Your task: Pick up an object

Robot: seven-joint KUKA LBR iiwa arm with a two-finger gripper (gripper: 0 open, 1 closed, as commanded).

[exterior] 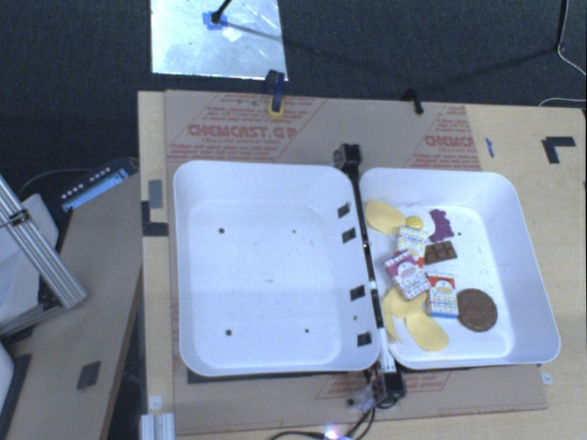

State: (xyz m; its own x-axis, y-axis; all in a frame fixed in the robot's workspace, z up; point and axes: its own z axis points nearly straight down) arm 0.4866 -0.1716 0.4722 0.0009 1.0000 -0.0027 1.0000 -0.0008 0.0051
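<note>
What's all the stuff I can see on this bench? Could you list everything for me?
Bins: 2, white, side by side on the bench; left bin, right bin.
Chips: 3, pale yellow, right bin's left side; one at the top, two at the bottom.
Cookie: 1, round, brown, right bin, lower right.
Chocolate bar: 1, dark brown, right bin, middle.
Purple piece: 1, right bin, upper middle.
Small packets: 3, white with red or maroon print, right bin, middle.
Cardboard sheet: 1, tan with red print, under the bins.
Clamp: 1, blue and yellow, on the cardboard's top edge.
Shiny plate: 1, silver, on the floor beyond the bench.
</note>
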